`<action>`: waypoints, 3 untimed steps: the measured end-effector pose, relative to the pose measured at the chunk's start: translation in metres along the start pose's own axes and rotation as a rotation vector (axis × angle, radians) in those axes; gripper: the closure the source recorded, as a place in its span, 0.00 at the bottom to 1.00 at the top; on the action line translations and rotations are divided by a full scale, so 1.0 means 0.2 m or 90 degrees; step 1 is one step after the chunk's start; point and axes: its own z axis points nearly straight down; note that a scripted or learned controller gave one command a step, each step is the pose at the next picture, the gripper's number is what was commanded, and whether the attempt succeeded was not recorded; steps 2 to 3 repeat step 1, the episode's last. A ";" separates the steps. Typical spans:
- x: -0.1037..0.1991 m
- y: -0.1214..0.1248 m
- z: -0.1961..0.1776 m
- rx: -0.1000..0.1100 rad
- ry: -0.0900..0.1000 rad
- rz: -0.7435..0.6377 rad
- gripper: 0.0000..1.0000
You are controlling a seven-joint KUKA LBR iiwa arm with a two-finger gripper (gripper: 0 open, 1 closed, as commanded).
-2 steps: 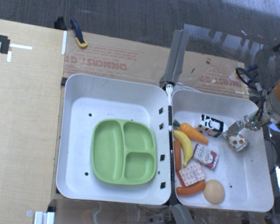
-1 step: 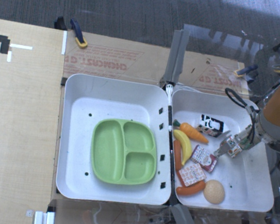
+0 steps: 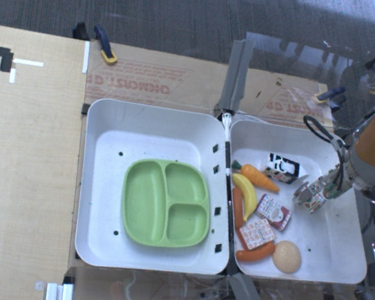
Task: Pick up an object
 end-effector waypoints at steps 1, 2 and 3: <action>0.13 0.02 -0.59 0.001 0.000 0.009 1.00; 0.13 0.02 -0.59 0.001 0.000 0.009 1.00; 0.13 0.02 -0.59 0.001 0.000 0.009 1.00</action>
